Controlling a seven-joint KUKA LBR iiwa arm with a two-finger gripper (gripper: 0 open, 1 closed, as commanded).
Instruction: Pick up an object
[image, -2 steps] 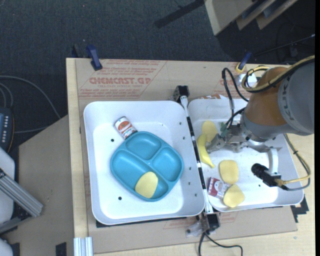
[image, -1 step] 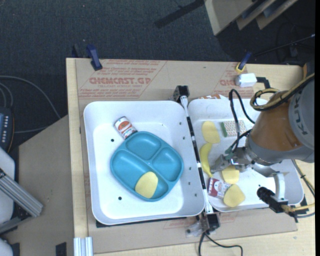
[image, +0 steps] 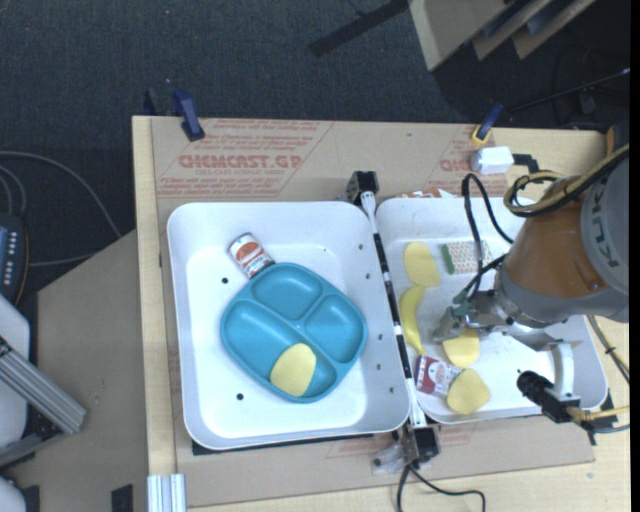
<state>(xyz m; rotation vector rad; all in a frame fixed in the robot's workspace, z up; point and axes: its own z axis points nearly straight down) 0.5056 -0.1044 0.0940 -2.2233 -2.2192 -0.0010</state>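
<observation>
My gripper (image: 461, 320) hangs low in the right bin (image: 590, 385), reaching in from the right under the orange-banded wrist (image: 548, 262). Just below its tip lies a yellow lump (image: 462, 351); whether they touch I cannot tell. Around it in that bin lie a yellow banana-like piece (image: 410, 314), a yellow oval (image: 421, 264), another yellow lump (image: 468, 392), a red and white packet (image: 432, 374) and a small green patterned pad (image: 460, 255).
The left bin (image: 195, 300) bears a blue divided plate (image: 290, 320) with a yellow piece (image: 293, 369) in its near compartment. A small red-labelled can (image: 250, 254) lies behind the plate. A black cable (image: 478, 215) loops over the right bin's back.
</observation>
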